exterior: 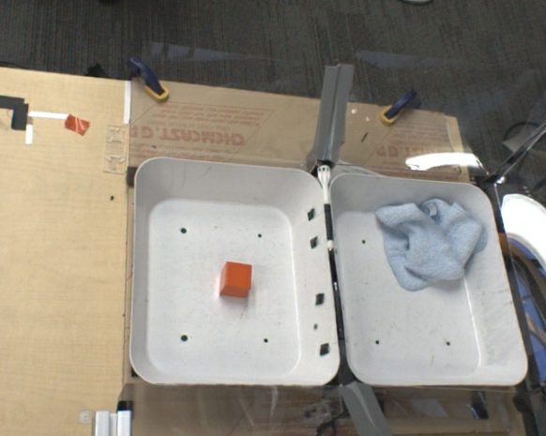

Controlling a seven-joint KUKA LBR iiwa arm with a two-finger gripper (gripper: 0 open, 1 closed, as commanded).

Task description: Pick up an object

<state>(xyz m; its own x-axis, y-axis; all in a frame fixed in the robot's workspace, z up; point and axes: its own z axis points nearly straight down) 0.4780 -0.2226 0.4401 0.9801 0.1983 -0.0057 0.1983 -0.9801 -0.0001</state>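
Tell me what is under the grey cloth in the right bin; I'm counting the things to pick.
The crumpled grey cloth lies on the white floor of the right bin, near its far side. Whatever may sit beneath its folds is covered. The orange block sits in the left bin.

Orange block (236, 280) is seen flat near left bin centre; crumpled grey cloth (430, 243) is bunched at right bin's 12 o'clock.
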